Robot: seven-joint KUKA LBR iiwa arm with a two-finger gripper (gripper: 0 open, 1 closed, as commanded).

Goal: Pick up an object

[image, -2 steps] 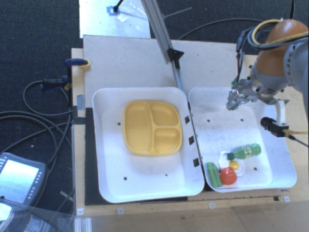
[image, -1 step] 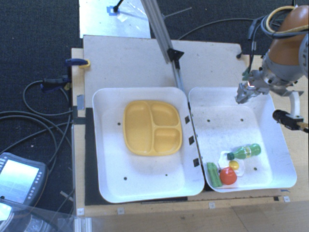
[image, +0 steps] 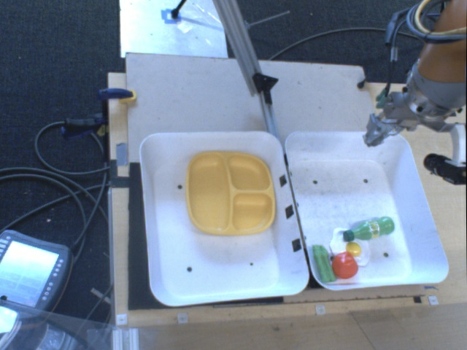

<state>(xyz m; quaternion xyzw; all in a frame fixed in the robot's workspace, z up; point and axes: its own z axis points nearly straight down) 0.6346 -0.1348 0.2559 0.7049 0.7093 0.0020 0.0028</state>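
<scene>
At the frame's upper right, the gripper (image: 374,138) hovers over the right bin's (image: 408,195) far rim; whether its fingers are spread, I cannot tell. A green bottle (image: 371,229) lies lower right, beside a tomato (image: 345,266).

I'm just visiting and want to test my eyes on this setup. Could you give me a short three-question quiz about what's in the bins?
1. True or false: the yellow tray lies in the right bin.
2. Which thing is nearest the red tomato? A) green bottle B) fried egg C) gripper
3. Fill in: the gripper is above the right bin's ___ rim.

Key: 1 false, it's in the left bin; 2 B; 3 far.
</scene>
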